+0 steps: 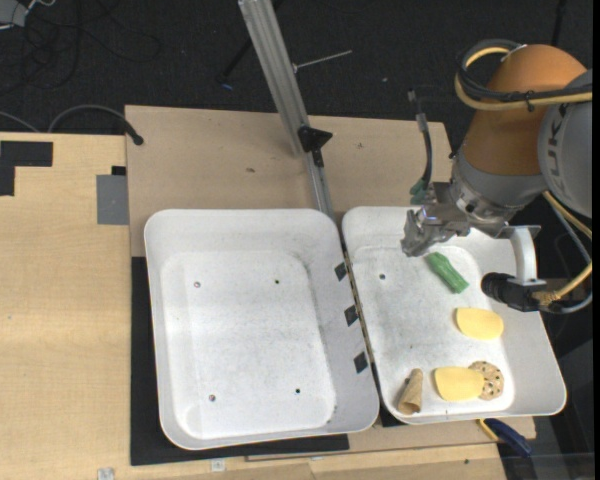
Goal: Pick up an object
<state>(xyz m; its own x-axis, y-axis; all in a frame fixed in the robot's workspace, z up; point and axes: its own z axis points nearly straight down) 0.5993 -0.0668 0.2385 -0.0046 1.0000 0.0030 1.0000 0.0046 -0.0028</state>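
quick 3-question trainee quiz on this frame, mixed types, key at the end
1. True or false: the green stick lies in the left bin.
2. Which item lies nearest the gripper? A) cone B) green stick C) cookie
3. Fill in: the cookie touches a ____ piece.

Key
1. False: it lies in the right bin.
2. B
3. yellow
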